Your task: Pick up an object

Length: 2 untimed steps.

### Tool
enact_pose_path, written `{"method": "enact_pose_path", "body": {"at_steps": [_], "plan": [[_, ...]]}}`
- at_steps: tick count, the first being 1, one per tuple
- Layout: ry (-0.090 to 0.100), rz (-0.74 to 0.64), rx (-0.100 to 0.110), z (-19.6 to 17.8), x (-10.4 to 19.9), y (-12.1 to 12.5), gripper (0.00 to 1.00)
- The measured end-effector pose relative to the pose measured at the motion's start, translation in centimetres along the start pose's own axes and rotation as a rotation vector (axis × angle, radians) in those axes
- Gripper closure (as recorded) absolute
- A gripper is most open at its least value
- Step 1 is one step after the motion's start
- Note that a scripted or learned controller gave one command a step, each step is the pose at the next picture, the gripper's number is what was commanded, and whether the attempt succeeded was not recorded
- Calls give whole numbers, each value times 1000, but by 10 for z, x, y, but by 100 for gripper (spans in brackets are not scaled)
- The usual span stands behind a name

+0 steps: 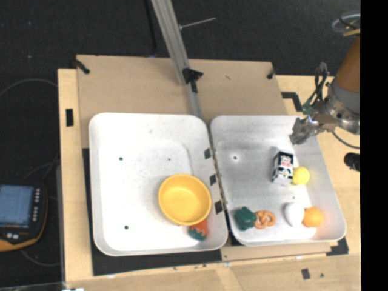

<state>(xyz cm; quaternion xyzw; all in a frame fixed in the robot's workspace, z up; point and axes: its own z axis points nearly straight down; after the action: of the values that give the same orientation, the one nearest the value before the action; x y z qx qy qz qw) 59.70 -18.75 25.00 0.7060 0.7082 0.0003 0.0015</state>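
In the right bin (254,138) lie a small black-and-white carton (282,167), a yellow ball (301,176), a white egg-like object (294,214), an orange fruit (313,217), a brown pretzel (264,219) and a dark green piece (244,217). The left bin (133,144) holds a yellow bowl (184,198) with a red and green item (198,230) tucked at its lower edge. My gripper (301,131) hangs over the right bin's far right corner, above and right of the carton, with nothing seen in it.
A grey metal pole (173,38) slants from the top down to the gap between the bins. The bench's brown board (176,83) lies behind the bins. A handheld pendant (21,214) sits at the far left.
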Motion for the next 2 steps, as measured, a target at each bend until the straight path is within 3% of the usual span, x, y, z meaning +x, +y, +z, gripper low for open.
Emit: {"method": "enact_pose_path", "body": {"at_steps": [1,2], "plan": [[0,-2,-1,-18,-1,1,100],[2,-4,0,-25,54,1,100]]}}
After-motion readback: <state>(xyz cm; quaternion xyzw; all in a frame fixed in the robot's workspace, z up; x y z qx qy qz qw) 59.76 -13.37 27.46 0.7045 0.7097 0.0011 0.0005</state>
